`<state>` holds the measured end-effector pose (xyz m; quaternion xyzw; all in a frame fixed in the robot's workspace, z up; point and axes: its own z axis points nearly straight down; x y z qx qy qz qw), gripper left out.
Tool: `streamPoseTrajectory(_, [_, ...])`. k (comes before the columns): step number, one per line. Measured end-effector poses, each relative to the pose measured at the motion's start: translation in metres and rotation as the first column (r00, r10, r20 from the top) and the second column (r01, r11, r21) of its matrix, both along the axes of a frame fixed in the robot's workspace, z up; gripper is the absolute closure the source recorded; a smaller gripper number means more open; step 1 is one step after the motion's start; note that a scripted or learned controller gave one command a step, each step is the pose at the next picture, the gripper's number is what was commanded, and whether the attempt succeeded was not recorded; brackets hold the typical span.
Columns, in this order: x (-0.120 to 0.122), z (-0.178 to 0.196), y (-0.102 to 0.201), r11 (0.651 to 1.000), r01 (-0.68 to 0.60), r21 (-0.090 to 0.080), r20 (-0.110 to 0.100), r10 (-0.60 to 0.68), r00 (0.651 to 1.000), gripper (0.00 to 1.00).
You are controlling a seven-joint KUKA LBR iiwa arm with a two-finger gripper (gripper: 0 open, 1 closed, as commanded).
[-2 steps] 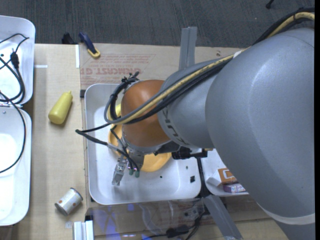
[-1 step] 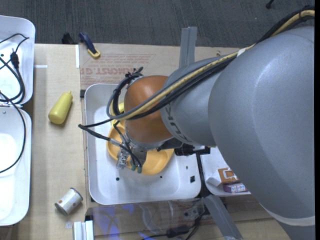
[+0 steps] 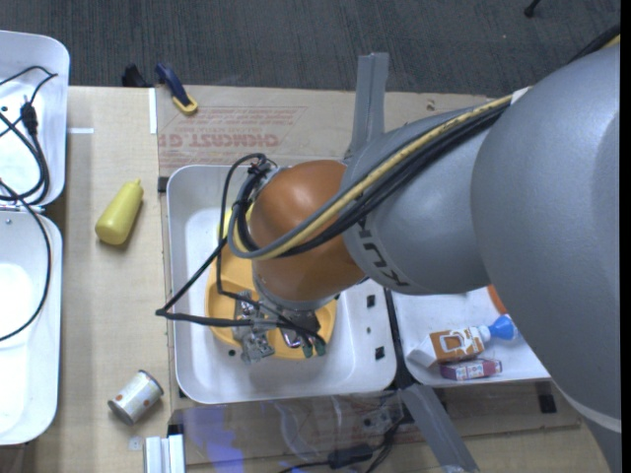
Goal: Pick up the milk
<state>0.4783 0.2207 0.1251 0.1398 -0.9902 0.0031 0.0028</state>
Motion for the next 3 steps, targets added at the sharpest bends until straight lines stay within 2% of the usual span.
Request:
streamPoseTrajectory(1, [0.013,0.052,0.005,0.949,-0.315,0.005,0.0,0.315,0.949,1.0])
streamPoseTrajectory(2, [0.007,0.061,-0.017,0.861,-0.508,0.006,0.0,0.508,0.861,1.0])
streamPoseTrajectory(3, [0.023,0.066,-0.129,0.854,-0.519,0.007,0.006,0.519,0.855,1.0])
